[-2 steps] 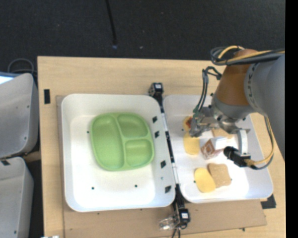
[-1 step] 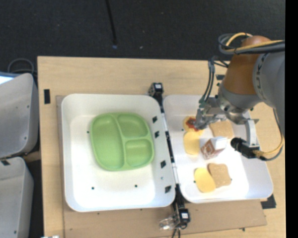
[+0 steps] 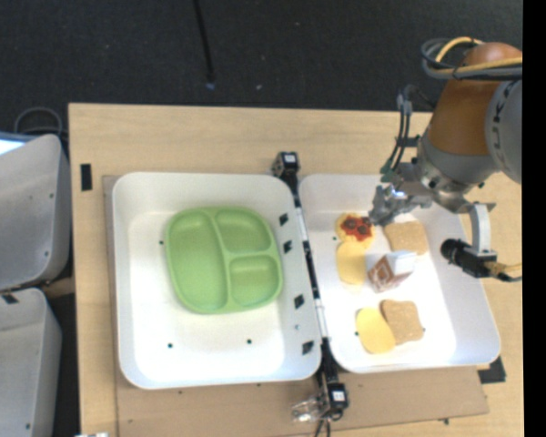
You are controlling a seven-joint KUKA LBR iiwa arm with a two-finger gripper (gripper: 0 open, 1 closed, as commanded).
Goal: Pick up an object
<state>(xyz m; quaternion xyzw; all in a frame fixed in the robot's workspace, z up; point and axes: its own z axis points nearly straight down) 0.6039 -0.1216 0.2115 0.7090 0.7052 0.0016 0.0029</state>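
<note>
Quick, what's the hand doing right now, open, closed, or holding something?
Hand: cannot be told. It sits low in the right shallow white bin, beside the small red and orange food piece.

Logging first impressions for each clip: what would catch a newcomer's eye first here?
The green divided plate stands out most, lying alone in the left bin. Next comes the arm's orange band at upper right, with the gripper low over the right bin, close to a red-and-yellow item. Below it in that bin lie bread slices, yellow pieces and a small carton, clustered together.
</note>
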